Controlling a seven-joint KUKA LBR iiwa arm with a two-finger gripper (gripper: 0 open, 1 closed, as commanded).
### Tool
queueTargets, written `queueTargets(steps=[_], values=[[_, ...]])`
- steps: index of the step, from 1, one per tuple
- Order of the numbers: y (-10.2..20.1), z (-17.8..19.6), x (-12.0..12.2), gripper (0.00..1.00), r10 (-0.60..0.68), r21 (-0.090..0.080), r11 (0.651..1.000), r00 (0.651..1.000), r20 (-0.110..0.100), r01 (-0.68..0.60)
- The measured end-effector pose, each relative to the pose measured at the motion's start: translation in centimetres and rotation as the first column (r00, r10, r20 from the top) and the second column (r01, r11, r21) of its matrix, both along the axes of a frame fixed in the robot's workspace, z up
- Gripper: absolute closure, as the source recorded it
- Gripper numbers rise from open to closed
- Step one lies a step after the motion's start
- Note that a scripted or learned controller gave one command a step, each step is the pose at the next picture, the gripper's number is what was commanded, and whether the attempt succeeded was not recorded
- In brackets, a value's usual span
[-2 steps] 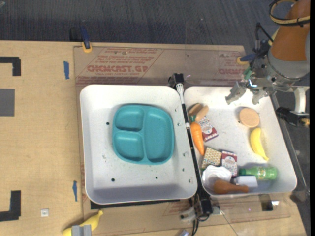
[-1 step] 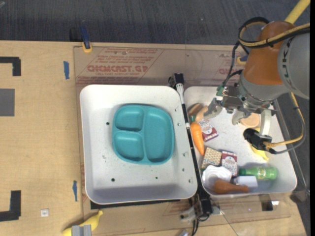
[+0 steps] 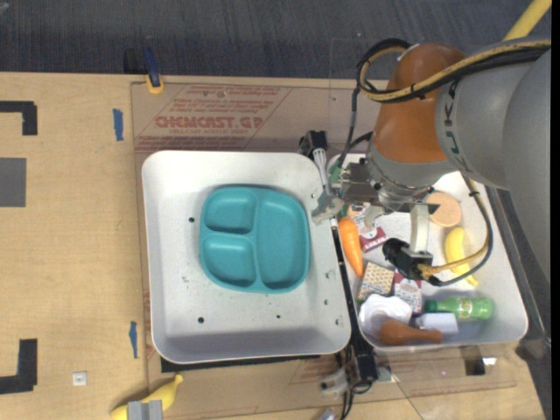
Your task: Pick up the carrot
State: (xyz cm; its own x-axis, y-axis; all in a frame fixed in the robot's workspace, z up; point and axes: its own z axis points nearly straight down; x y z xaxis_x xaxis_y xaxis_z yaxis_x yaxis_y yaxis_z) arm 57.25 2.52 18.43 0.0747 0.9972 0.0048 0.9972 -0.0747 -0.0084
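**Arm poised over the right bin, carrot not yet grasped**

A grey robot arm with an orange band reaches in from the right, its gripper (image 3: 363, 201) low over the cluttered right white bin (image 3: 507, 300). The tapered orange carrot (image 3: 351, 244) lies at that bin's left edge, just below the gripper and apart from it. Whether the gripper is wide or narrow cannot be told. This looks like the approach step; next it likely must settle over the carrot and close. The left white bin (image 3: 166, 304) holds a teal divided plate (image 3: 256, 239).

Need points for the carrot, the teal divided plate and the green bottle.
carrot (image 3: 351, 244): camera view, middle of its orange body, at the right bin's left edge.
teal divided plate (image 3: 256, 239): camera view, the ridge where its compartments meet, in the left bin.
green bottle (image 3: 461, 306): camera view, mid-body, lying on its side.
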Motion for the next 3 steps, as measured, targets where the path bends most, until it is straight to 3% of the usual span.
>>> queueTargets(steps=[1,2,3], values=[[-2.3,0.0,-3.9,0.0,0.1,-0.003,0.995,0.995,0.001,-0.1],[-2.3,0.0,-3.8,0.0,0.1,-0.003,0.995,0.995,0.001,-0.1],[-0.6,0.0,-6.1,0.0,0.022,-0.003,1.0,1.0,-0.001,-0.022]])
